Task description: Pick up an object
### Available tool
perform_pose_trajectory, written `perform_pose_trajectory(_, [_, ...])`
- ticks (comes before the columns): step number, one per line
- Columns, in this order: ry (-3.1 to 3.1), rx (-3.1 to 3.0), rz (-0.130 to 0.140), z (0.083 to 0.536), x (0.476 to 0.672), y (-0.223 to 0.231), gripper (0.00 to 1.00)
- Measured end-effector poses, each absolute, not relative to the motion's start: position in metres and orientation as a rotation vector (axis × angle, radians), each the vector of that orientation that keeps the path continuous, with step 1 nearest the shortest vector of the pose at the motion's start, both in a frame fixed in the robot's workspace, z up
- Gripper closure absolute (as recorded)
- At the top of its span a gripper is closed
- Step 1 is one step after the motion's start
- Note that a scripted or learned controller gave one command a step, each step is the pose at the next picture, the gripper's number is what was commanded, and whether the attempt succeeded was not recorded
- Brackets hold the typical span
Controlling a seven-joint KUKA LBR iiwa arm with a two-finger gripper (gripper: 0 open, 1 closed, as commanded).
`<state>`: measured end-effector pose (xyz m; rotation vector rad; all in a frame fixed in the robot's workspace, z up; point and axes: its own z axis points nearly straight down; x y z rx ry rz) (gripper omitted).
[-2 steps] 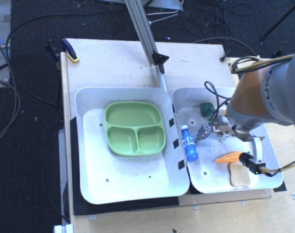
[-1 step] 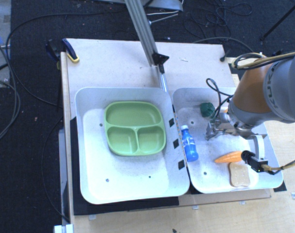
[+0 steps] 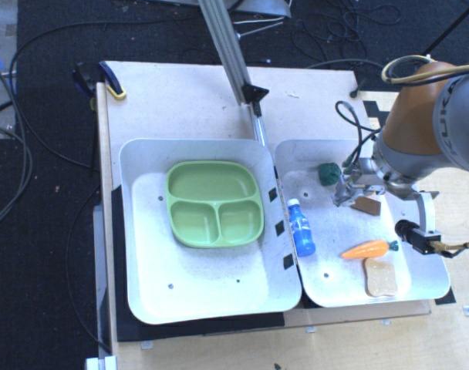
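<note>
The gripper (image 3: 349, 189) hangs low over the right bin (image 3: 312, 280); whether it is clenched or released cannot be told; a dark green object (image 3: 328, 173) sits just beside it toward the left bin (image 3: 142, 284), a brown block (image 3: 366, 205) just beside it nearer the camera; the blue bottle (image 3: 300, 227), carrot (image 3: 366, 249) and tan slice (image 3: 380, 277) lie farther forward; the green divided plate (image 3: 215, 203) is well apart.

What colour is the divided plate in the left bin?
Light green; the divided plate shows plainly in the camera view.
</note>
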<state>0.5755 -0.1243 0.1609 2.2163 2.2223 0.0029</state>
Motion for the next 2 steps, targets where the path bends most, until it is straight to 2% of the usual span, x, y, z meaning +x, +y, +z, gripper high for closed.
perform_pose_trajectory(2, [2.222,2.215,0.003,0.241,0.581,-0.123,1.00])
